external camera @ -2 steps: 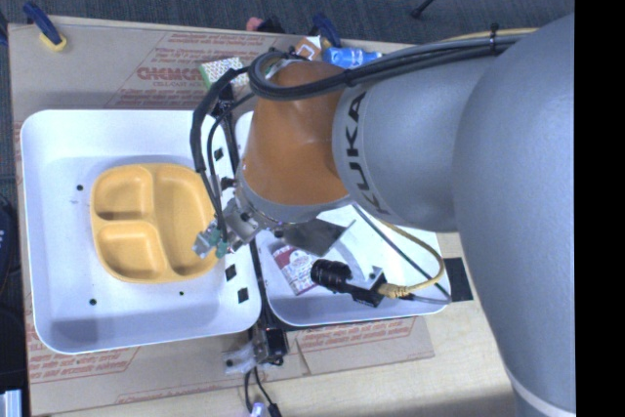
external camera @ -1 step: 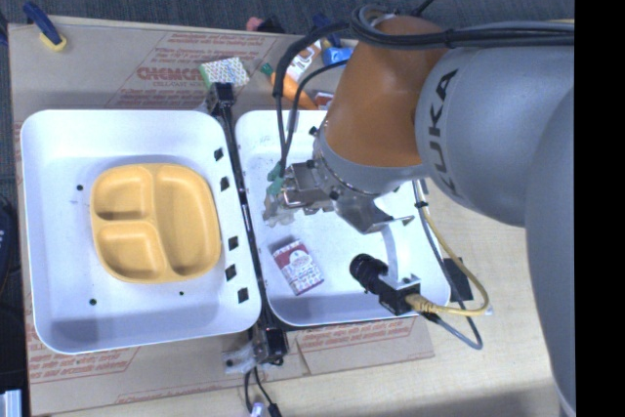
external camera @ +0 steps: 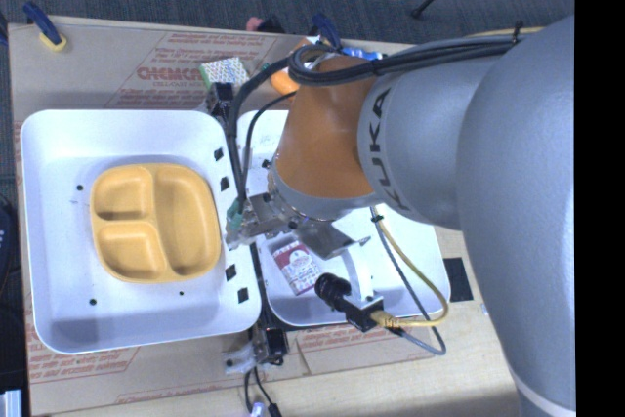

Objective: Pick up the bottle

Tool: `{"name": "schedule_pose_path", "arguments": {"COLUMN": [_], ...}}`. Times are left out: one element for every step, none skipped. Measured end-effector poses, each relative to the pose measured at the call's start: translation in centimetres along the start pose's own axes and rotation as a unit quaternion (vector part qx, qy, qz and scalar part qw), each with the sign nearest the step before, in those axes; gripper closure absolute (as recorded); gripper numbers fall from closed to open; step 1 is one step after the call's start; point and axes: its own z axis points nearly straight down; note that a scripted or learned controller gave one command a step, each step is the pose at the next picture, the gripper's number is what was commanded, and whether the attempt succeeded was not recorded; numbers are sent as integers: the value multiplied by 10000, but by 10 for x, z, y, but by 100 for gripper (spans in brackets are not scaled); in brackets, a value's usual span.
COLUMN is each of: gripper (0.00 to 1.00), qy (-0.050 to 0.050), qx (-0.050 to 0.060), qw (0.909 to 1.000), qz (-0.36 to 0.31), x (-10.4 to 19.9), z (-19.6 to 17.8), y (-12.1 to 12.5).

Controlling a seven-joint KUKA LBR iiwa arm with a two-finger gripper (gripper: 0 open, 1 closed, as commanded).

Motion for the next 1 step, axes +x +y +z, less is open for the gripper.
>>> {"name": "schedule_pose_path", "arguments": {"gripper": [100], "qy": [5], "qx": [-2], "qw": [9975], "qz": [-707], "x": [-72], "z": [29], "y": [-18]}}
